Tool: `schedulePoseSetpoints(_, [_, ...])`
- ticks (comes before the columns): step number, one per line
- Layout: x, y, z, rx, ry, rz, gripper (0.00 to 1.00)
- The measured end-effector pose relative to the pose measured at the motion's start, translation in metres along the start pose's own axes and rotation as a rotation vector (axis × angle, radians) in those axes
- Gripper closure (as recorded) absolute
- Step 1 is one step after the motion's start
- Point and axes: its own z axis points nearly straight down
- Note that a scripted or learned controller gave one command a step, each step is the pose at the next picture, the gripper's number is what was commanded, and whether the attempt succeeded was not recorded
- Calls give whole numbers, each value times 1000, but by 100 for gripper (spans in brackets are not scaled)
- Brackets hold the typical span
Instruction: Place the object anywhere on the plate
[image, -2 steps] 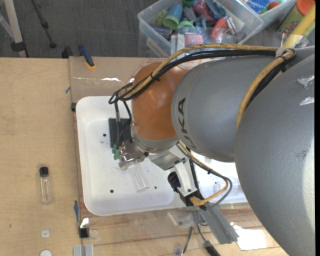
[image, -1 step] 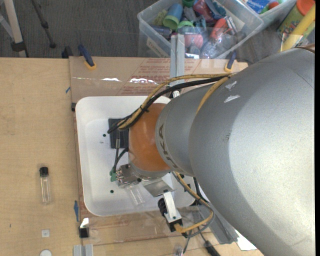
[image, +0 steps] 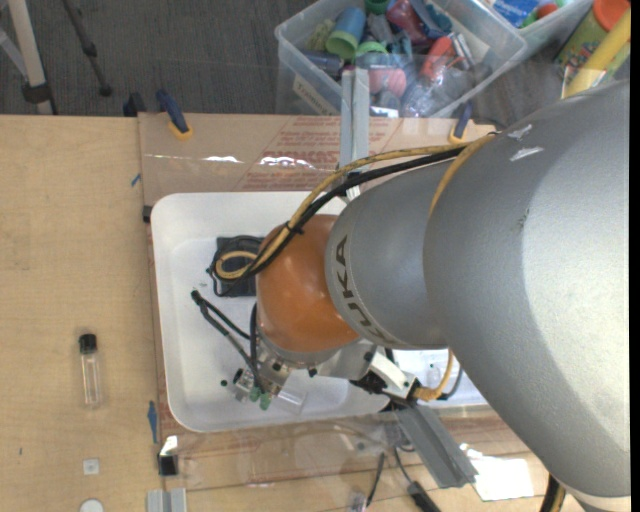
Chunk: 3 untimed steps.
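My arm (image: 430, 270) hides most of the bin (image: 180, 300). The pincer (image: 258, 388) sits low at its six o'clock edge; I cannot tell its state. I'd confirm a grasp before lifting.

the arm (image: 480, 250) reaches over the bin (image: 175, 300); a vial (image: 90, 368) lies left of it.

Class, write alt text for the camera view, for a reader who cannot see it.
A large grey robot arm with an orange band reaches from the right over a shallow white bin, its tool low near the bin's front edge. A small clear vial lies on the wooden bench to the left.
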Motion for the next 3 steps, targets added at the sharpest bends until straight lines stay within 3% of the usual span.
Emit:
schedulePoseSetpoints(1, [0, 0, 0, 0, 0, 1, 0])
schedulePoseSetpoints(2, [4, 11, 7, -12, -5, 318, 0])
schedulePoseSetpoints(3, [3, 13, -5, -18, -7, 320, 100])
